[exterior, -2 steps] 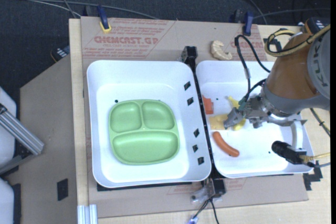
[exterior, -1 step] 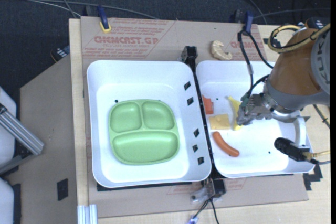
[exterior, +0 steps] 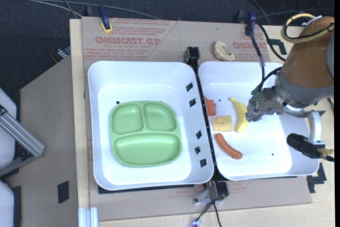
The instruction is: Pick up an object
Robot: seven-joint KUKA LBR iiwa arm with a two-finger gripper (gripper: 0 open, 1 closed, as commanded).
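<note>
The right bin (exterior: 276,159) holds several toy foods near its left side: a yellow banana (exterior: 239,112), a pale yellow cheese block (exterior: 222,124), an orange-red sausage (exterior: 228,146) and a small orange piece (exterior: 210,107). My gripper (exterior: 254,112) reaches in from the right and hovers just right of the banana, close to it or touching it. The wrist hides the fingertips. Nothing shows between them.
The left bin (exterior: 101,82) holds a green divided tray (exterior: 145,133). A tan object (exterior: 223,51) lies on the cardboard behind the bins. Black clips sit along the divider between the bins. Cables run from the arm at the right.
</note>
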